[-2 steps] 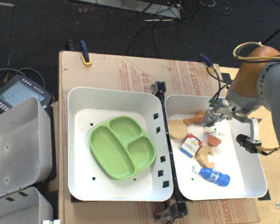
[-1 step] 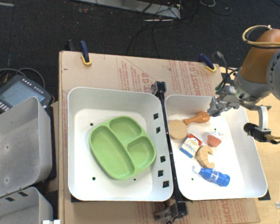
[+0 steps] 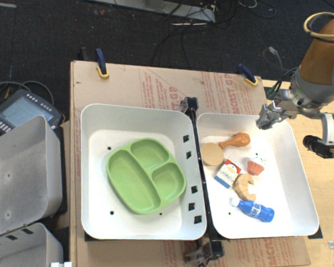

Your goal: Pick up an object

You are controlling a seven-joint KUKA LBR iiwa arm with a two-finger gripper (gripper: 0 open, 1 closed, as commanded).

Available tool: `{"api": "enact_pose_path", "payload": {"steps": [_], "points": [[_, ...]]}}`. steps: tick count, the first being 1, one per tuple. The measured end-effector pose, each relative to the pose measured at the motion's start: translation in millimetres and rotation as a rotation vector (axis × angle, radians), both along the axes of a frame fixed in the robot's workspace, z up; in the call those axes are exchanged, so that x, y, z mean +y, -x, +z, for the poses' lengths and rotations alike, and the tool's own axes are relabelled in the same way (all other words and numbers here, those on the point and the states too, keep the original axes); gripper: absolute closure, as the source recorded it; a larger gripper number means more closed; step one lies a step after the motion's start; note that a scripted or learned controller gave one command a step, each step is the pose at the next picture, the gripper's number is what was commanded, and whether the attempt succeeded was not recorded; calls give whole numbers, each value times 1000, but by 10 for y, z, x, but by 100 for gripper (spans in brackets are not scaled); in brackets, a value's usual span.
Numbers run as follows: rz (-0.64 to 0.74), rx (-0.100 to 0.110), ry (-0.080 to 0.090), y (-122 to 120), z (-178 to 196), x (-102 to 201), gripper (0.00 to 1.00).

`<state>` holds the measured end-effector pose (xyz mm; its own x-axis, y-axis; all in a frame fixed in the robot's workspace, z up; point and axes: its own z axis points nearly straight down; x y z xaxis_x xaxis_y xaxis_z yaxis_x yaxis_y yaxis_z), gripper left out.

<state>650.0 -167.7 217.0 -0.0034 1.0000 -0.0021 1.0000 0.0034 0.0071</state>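
End effector (image 3: pixel 267 120) is hovering over the right bin's (image 3: pixel 300 166) far edge, grip state impossible to tell, nothing visibly held, while the drumstick toy (image 3: pixel 235 141) is lying nearest, just inside that edge: probably light, rigid, smooth plastic, best pinched across its narrow shank.

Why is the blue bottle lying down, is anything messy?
The blue bottle lies tipped on its side in the right bin, as if knocked over. The green divided plate sits askew in the left bin. Nothing looks spilled or broken.
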Motion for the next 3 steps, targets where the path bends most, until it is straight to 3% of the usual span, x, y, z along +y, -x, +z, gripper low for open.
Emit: {"api": "enact_pose_path", "payload": {"steps": [1, 3], "points": [[2, 9, -3, 335, 80, 466, 100], [1, 11, -3, 748, -43, 1373, 100]]}}
